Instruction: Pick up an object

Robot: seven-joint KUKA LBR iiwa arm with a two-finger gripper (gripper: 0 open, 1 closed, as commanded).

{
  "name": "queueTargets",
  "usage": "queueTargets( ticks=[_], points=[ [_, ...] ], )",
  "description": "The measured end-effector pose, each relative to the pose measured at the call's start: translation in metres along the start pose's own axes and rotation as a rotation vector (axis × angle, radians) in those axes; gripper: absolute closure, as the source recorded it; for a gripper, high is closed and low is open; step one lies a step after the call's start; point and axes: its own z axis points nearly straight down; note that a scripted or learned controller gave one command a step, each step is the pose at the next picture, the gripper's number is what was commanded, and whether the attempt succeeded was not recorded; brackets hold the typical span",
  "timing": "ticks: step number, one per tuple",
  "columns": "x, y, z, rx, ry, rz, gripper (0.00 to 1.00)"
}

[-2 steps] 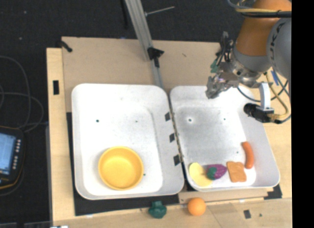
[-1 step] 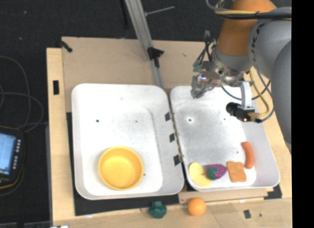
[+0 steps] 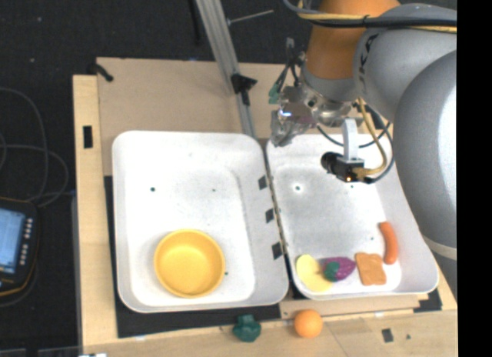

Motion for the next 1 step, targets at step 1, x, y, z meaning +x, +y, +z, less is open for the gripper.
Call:
queueTargets(
  ticks=[1],
  points=[
    [0.0432,0.0058,0.0013,-0.001,0.001,-0.003,1.0]
  ],
)
